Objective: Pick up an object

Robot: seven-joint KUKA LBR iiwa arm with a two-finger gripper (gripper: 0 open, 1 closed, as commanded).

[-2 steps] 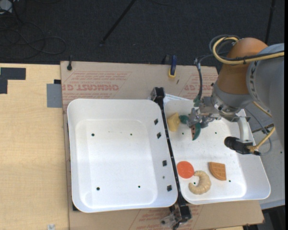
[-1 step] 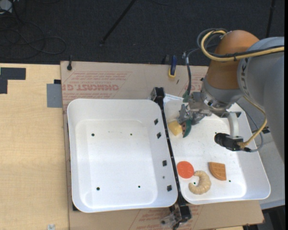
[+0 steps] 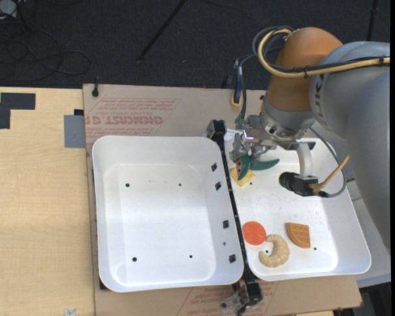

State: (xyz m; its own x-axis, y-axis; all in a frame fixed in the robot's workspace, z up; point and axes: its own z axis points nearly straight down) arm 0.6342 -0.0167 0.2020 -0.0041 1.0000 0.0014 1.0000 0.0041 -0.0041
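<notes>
light wood-grain table (image 3: 33, 229) fills the left and lower part of the view. dark grey and black rectangular patches (image 3: 13, 107) sit on its top near the left edge, one more grey block (image 3: 73, 130) just beside the cardboard. a brown cardboard sheet (image 3: 151, 110) with mirrored red print lies flat on the table, its lower edge showing again at the bottom. beyond the table's far edge, dark carpeted floor (image 3: 118, 38) runs across the top of the view. thin cables (image 3: 26, 51) loop over it at upper left, and a thin dark rod or stand leg (image 3: 164, 20) slants across it. lighting is even, no hard shadows.
</notes>
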